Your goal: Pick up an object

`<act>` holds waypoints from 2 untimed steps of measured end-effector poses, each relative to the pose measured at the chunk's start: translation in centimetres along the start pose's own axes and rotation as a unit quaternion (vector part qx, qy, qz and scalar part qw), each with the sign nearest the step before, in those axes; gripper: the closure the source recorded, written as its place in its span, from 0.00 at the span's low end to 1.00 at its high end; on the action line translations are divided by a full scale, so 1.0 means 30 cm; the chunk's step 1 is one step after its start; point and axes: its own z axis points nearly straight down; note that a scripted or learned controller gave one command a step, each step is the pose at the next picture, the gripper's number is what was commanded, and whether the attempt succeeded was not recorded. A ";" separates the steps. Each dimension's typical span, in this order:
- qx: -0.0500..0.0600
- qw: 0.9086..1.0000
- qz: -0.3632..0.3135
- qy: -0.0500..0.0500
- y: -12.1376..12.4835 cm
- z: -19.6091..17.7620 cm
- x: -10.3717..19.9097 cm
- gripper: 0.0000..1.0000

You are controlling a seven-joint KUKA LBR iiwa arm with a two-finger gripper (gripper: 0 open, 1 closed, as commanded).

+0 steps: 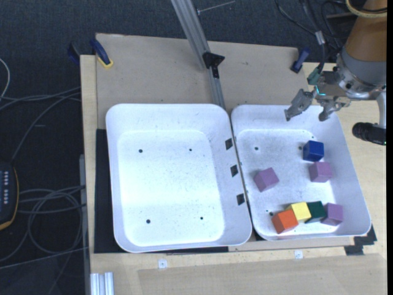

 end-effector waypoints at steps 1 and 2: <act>0.000 1.000 0.000 0.000 0.000 0.000 0.000 0.00; 0.003 1.000 0.001 0.000 -0.025 0.187 -0.022 0.00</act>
